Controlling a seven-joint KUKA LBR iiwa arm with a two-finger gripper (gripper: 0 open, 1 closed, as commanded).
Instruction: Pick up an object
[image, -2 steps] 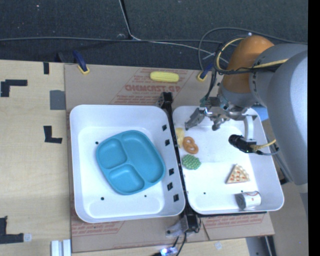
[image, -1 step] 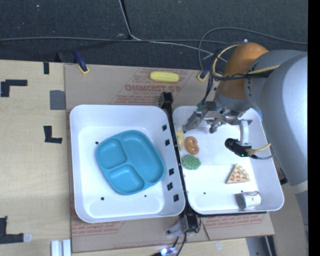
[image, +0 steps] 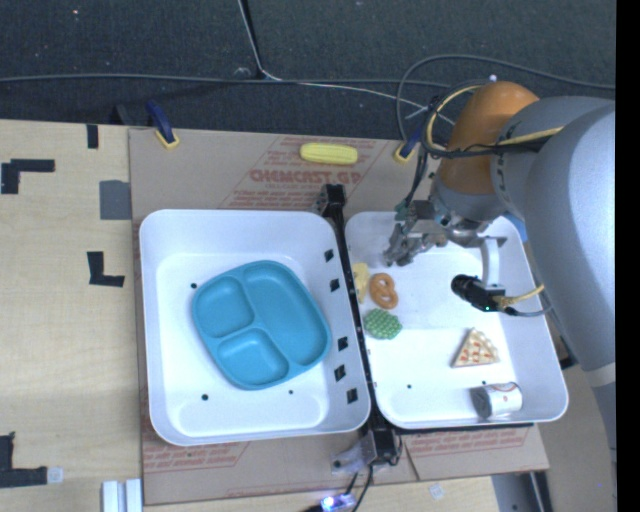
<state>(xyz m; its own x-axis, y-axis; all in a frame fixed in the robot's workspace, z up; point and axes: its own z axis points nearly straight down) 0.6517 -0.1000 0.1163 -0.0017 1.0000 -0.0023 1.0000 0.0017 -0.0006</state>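
My gripper (image: 400, 252) hangs over the far left part of the right bin (image: 530, 400), fingers pointing down with nothing visible between them. Just below it lie a brown pretzel (image: 383, 290), a small yellow piece (image: 360, 278) against the bin's left wall, and a green round object (image: 382, 324). A pizza slice (image: 476, 349) rests toward the right, and a grey-and-white cylinder (image: 496, 400) sits in the near right corner.
The left bin (image: 170, 240) holds a blue divided plate (image: 260, 322). A yellow banana-like object (image: 328, 153) lies on the cardboard behind the bins. A black cable end (image: 472, 291) hangs from the arm over the right bin.
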